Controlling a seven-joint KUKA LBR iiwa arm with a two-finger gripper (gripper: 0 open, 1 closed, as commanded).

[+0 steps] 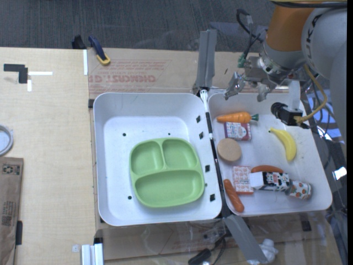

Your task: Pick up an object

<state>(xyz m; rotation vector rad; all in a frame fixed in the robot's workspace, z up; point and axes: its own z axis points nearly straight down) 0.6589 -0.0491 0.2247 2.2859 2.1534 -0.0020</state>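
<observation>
My gripper (248,90) hangs over the back edge of the right bin (319,164), fingers spread apart with nothing between them. Just below it lies an orange carrot (234,117). Under the carrot sits a small red-and-white carton (237,130), then a round tan cookie (229,149). A yellow banana (285,142) lies to the right. Near the front are a second small carton (242,179), a black-and-white milk carton (271,180) lying over a red sausage (262,169), a spotted object (300,189), and an orange sausage (233,195).
The left bin (107,148) holds a green divided plate (166,171). A grey metal post (206,59) rises between the bins at the back. Cardboard and a wooden bench top lie behind and to the left. A blue-and-yellow clamp (99,51) sits at the back.
</observation>
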